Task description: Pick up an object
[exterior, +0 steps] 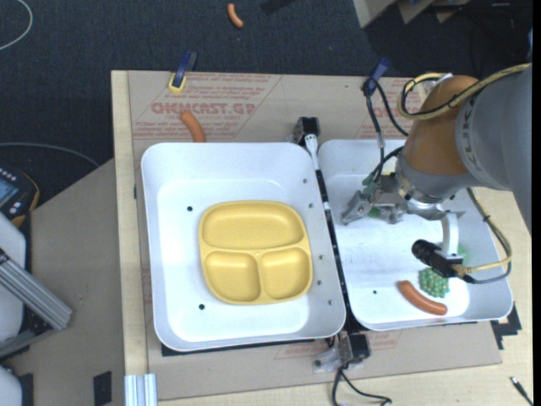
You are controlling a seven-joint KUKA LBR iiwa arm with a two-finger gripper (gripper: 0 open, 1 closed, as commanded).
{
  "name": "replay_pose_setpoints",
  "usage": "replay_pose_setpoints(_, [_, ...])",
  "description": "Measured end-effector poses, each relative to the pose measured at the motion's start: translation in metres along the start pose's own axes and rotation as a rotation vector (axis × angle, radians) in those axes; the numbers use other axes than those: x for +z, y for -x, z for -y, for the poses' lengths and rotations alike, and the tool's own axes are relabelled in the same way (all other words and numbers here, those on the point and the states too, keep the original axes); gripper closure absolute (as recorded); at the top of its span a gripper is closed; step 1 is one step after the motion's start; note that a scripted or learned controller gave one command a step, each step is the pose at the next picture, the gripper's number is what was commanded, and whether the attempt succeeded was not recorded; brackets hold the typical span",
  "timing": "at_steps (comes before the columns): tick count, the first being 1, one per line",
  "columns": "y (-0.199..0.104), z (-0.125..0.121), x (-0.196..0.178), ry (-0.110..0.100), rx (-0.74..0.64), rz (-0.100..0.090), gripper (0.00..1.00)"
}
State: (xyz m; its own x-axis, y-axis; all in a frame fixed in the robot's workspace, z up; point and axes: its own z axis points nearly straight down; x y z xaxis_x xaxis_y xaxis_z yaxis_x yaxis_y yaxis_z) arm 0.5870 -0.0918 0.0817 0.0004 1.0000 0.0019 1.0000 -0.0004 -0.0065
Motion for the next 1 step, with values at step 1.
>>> replay_pose_setpoints(1, [0.0008,-0.0015,-0.0141,0.007,0.002,0.002,1.00])
